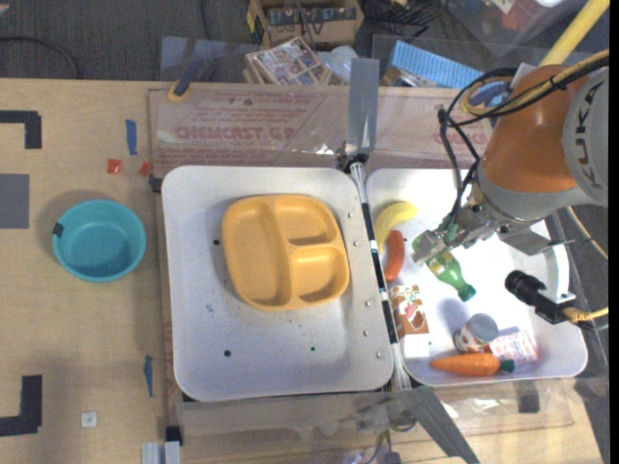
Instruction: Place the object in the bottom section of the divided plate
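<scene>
The green bottle [453, 276] lies tilted near the middle of the right bin [571, 351], with the tool [437, 246] right over its cap end; whether the tool grips it I cannot tell. A good pick closes across the bottle's narrow body, then lifts clear of the sausage [394, 255] before crossing to the yellow divided plate [285, 250] in the left bin [193, 356].
</scene>
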`<state>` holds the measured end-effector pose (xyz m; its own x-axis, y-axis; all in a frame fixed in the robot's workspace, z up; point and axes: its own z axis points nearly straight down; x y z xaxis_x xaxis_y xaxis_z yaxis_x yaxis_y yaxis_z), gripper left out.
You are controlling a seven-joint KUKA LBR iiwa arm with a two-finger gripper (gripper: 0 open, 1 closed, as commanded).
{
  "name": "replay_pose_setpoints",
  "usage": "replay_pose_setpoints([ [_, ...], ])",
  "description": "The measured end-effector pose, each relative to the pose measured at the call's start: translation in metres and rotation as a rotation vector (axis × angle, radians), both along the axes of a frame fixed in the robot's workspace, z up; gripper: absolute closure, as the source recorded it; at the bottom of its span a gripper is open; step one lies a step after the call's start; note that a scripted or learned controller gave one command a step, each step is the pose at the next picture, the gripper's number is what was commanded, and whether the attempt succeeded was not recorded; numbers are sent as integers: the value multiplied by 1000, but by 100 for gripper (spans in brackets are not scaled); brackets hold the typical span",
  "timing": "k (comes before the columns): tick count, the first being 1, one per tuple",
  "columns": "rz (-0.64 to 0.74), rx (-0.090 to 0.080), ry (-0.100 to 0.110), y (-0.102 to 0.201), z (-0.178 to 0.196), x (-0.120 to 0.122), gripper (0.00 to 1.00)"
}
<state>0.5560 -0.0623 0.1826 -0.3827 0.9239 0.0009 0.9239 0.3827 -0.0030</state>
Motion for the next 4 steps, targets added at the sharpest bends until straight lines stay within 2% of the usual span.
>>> replay_pose_setpoints([
  [1,100,-1,-3,78,48,47,100],
  [2,386,1,1,138,48,40,100],
  [3,433,1,2,217,6,47,100],
  [4,433,1,1,217,6,47,0],
])
